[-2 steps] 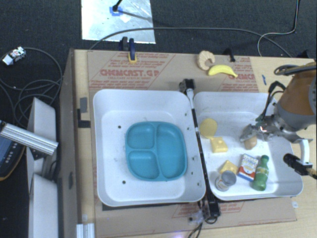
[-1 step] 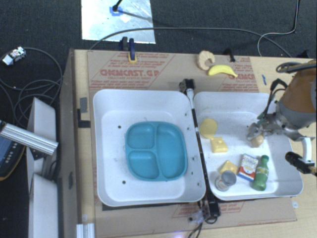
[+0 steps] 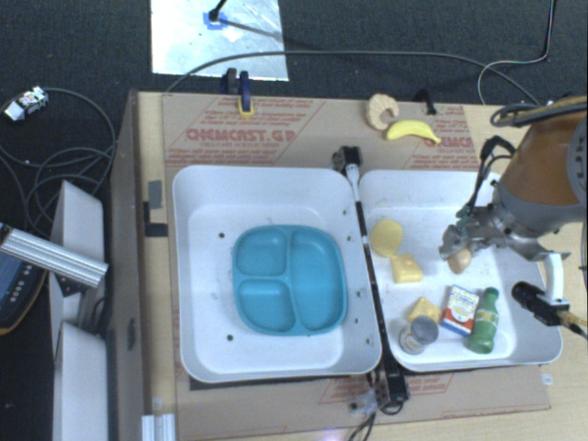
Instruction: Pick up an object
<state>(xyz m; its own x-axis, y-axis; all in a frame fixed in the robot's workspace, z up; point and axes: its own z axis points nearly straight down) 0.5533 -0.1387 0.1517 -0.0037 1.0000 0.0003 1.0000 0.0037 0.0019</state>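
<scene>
- Over the right bin [image 3: 528, 343], the tool [image 3: 457, 246] sits low by a small tan thing [image 3: 459, 261], likely to grab it.
- I cannot tell if it pinches.
- Other toys wait nearby.

Grey arm [image 3: 542, 205], orange band, seemingly dark cabling.

- The light is even and rather bright, it seems to fall from above
- The two white bins [image 3: 276, 186] look almost washed out, with little detail on their walls
- A shiny sheet [image 3: 219, 26] on the dark floor [image 3: 64, 35] gives pale glare
- Shadows are soft and short, seen under the blue tray [image 3: 289, 278]
- The picture is slightly soft and grainy; small things in the right bin lack sharp edges
</scene>
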